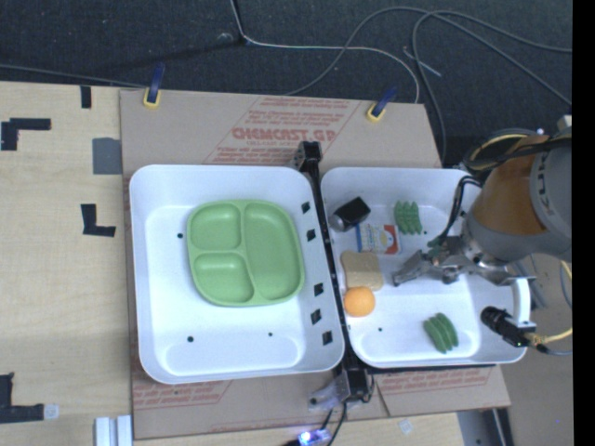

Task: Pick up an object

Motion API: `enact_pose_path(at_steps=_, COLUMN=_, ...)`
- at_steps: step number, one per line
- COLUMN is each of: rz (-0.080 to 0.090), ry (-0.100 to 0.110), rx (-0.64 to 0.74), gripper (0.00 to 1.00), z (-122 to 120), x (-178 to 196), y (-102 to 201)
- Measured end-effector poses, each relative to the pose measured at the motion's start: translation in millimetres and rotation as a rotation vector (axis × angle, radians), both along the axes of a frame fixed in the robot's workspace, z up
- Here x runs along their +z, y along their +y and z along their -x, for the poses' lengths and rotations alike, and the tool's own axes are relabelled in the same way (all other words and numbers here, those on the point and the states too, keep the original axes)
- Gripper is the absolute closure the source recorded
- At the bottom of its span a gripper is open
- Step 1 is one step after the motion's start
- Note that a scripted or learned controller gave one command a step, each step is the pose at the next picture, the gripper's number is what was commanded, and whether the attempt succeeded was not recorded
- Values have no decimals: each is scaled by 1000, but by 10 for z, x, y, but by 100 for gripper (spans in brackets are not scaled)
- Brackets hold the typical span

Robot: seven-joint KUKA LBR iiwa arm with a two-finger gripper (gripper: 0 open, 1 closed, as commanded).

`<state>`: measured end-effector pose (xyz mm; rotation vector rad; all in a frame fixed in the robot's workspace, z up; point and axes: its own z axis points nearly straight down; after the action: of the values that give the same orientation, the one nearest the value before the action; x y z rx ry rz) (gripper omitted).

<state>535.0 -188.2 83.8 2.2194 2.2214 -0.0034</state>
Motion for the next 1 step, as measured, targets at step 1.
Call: enact_pose_path(at_steps=1, rz=1, ry=-4, rx=0, gripper=100, z=-12, x=124, y=-3)
